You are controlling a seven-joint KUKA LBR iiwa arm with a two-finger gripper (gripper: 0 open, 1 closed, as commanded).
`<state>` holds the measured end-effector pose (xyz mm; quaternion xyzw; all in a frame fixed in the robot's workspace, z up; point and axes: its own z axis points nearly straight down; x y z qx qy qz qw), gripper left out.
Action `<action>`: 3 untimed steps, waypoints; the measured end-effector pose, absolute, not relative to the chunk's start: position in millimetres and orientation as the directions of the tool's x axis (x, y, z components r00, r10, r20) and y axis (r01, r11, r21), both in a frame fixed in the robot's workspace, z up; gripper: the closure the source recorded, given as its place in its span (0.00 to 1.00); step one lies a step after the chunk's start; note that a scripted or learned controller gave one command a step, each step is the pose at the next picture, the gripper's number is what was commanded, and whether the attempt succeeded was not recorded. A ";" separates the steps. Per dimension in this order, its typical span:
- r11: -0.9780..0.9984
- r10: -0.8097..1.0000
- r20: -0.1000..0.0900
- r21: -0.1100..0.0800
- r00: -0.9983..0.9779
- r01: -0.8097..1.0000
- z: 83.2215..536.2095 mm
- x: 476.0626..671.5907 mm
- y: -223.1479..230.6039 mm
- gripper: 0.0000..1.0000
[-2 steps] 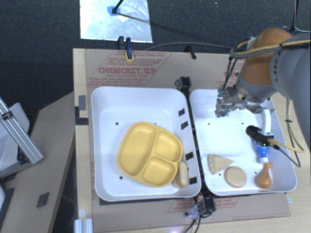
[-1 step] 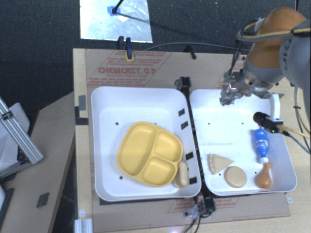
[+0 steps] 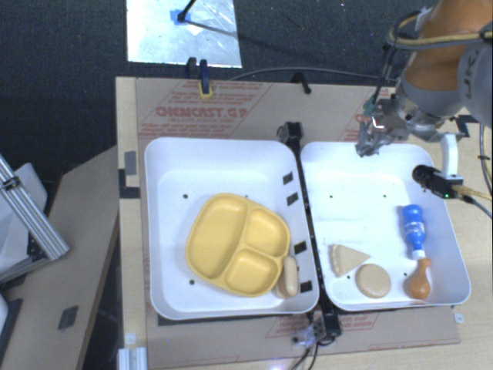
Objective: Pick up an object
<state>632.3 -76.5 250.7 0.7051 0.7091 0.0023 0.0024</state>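
Altogether one tray (image 3: 231,241), one bottle (image 3: 413,226).

Left bin (image 3: 166,206): shallow white bin holding a yellow three-compartment plastic plate (image 3: 237,243); a tan bread roll (image 3: 288,277) touches the plate's lower right edge.
Right bin (image 3: 362,187): tan wedge (image 3: 347,257), round tan biscuit (image 3: 373,280), blue-and-white bottle (image 3: 413,229), brown pear-shaped piece (image 3: 419,280).
Gripper (image 3: 370,142): above the right bin's far rim.

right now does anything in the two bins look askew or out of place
Only small things. The yellow divided tray lies turned at an angle to the left bin walls, and a small tan bread-like piece sits wedged between its corner and the bin's right wall. Nothing looks spilled or broken. The gripper hangs above the right bin's far edge.
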 end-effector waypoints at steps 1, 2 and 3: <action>0.010 1.000 0.002 0.000 -0.010 1.000 239.9 620.9 -19.8 1.00; 0.009 1.000 0.002 -0.002 -0.009 1.000 225.6 601.5 29.2 1.00; 0.009 1.000 0.002 -0.001 -0.009 1.000 217.3 580.5 72.2 1.00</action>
